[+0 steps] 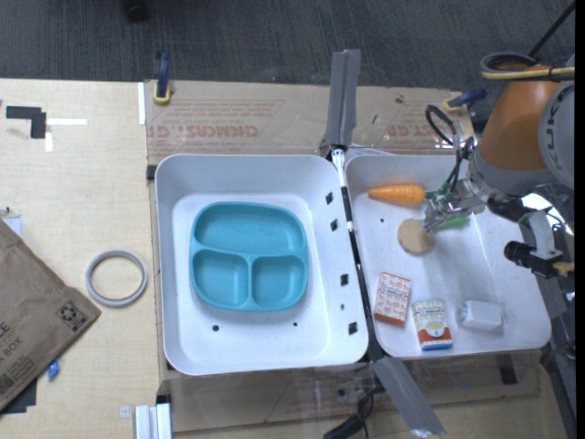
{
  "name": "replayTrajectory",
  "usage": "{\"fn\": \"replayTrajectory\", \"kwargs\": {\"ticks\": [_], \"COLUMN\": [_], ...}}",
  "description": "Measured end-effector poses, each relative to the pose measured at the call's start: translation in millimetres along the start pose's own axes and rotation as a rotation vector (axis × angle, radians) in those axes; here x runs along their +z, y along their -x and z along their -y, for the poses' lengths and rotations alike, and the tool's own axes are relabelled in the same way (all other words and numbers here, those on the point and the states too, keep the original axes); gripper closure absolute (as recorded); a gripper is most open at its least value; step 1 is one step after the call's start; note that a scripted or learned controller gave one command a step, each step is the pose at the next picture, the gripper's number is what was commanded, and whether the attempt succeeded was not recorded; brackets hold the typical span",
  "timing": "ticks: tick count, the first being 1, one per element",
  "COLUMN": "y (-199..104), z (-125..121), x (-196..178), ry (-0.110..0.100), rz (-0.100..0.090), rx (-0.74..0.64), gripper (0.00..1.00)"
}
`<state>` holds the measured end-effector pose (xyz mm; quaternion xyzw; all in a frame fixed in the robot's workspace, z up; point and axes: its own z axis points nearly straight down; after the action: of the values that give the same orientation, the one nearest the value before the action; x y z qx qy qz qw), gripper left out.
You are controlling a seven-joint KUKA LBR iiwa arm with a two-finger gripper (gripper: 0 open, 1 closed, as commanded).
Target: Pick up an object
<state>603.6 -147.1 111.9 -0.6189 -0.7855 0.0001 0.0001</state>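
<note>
End effector (437, 218) hovers just beside tan round object (415, 238).

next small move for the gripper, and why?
Probably a short drop straight down onto the tan round object. The gripper sits just above its upper right edge in the right bin, with the carrot close by on the left, so a small shift toward the round object first should avoid the carrot.
</note>
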Motion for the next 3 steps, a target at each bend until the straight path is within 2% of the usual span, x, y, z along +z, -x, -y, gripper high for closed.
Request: {"fn": "replayTrajectory", "kwargs": {"ticks": [1,2,3], "y": [0,12,-7], "z": [0,-54,28], "x": [0,20,20], "ry": [0.0,0.001,0.0], "rz": [0.0,0.002,0.0], "rx": [0.0,0.046,0.066], "gripper": [0.0,0.0,0.0]}}
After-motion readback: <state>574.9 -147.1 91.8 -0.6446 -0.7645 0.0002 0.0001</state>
